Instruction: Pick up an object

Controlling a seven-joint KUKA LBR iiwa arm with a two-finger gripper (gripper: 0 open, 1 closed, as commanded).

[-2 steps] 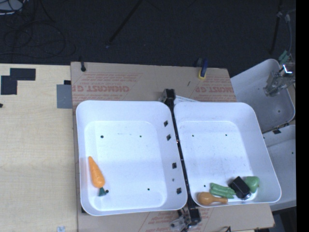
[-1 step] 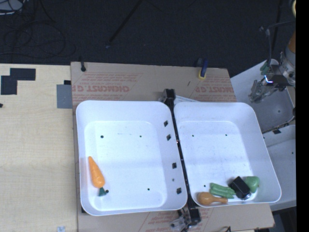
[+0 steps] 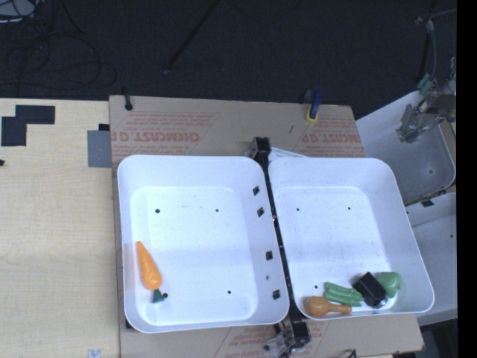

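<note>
While the gripper (image 3: 417,120) sat beyond the right bin (image 3: 335,171), grip state unreadable, the orange carrot (image 3: 148,267) lay in the left bin's (image 3: 186,168) near-left corner, long axis near-to-far, green stem end nearest the camera.

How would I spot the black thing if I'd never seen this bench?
Look at the right bin, at its near corner on the right, where several small items cluster. The black block lies there between the green pea pod and a green piece; it is the only dark one.
</note>
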